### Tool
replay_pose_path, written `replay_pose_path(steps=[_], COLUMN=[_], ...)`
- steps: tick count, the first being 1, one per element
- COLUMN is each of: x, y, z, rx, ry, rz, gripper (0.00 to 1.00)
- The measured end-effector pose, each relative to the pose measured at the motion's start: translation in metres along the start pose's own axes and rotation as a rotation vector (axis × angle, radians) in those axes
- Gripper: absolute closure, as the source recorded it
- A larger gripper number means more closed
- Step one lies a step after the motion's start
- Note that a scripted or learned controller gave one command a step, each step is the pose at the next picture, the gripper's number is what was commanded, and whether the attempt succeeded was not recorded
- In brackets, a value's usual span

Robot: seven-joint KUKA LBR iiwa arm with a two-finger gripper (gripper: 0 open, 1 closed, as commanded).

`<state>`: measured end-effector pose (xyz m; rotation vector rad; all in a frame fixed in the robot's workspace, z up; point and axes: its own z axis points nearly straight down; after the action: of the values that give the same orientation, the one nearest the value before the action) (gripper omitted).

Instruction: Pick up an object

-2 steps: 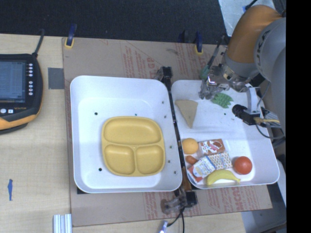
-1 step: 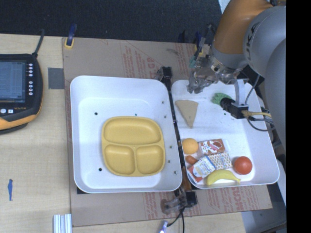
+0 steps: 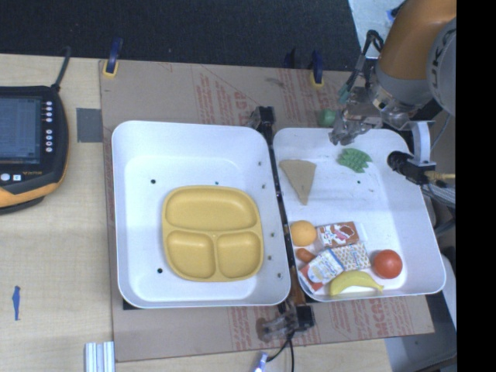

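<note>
Nearest, along the right white bin's (image 3: pixel 422 231) front edge, the yellow plastic banana (image 3: pixel 355 284), red tomato (image 3: pixel 387 263), small printed cartons (image 3: pixel 338 246) and orange ball (image 3: pixel 302 232) crowd together; a grab there could catch a neighbour. Mid-bin, the tan wedge (image 3: pixel 299 178) lies alone, long axis front to back, tip toward the front. Farther back, the green leafy toy (image 3: pixel 354 159) lies just beside the end effector (image 3: pixel 343 134), which hangs empty; whether it is spread or closed I cannot tell. A slightly offset descent could nudge the leaf aside.
</note>
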<state>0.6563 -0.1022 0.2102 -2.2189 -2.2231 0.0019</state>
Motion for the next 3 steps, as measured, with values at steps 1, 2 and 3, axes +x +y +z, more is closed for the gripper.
replay_pose_path(steps=[1,2,3], x=[-0.065,-0.045,-0.066], y=[-0.006,0.0,0.0], z=[-0.004,0.011,0.052], rx=[-0.001,0.003,0.003], ry=[-0.001,0.001,0.0], rz=[0.001,-0.002,-0.001], gripper=[0.0,0.0,0.0])
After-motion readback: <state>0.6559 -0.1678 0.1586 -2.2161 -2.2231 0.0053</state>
